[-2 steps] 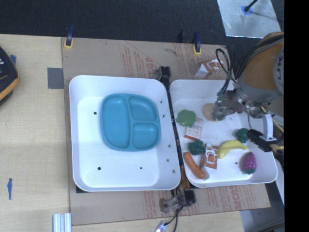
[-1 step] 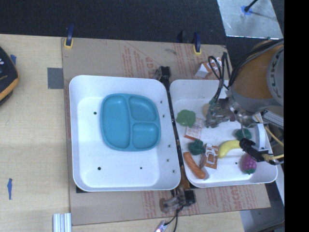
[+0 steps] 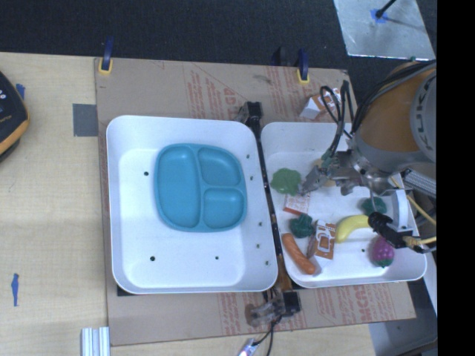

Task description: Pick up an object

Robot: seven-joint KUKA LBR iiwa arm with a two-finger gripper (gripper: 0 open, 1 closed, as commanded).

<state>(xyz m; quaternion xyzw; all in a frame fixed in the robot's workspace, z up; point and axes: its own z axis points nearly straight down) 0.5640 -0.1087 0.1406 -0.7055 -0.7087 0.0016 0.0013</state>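
Camera view, slanted down on two shallow white bins side by side. Landmark: the light-blue three-compartment plastic plate.

Left white bin holds that plate and nothing sits in its compartments.

Right white bin, just right of the plate's bin, holds the loose items:
- green broccoli-like toy — nearest the plate, at about its height
- small red-and-white packet, right of the plate's lower edge
- dark green leafy toy, below-right of the plate
- orange carrot-shaped toy, further below-right, near the bin's front-left corner
- brown-and-white snack packet, just right of the carrot toy
- yellow banana toy, further right
- purple round toy, farthest right, near the front-right corner
- teal object above the banana, partly hidden

Grey arm's two-finger gripper is inside the right bin, right of the broccoli toy — nothing visibly between the fingers; can't tell if jaws are apart or together.
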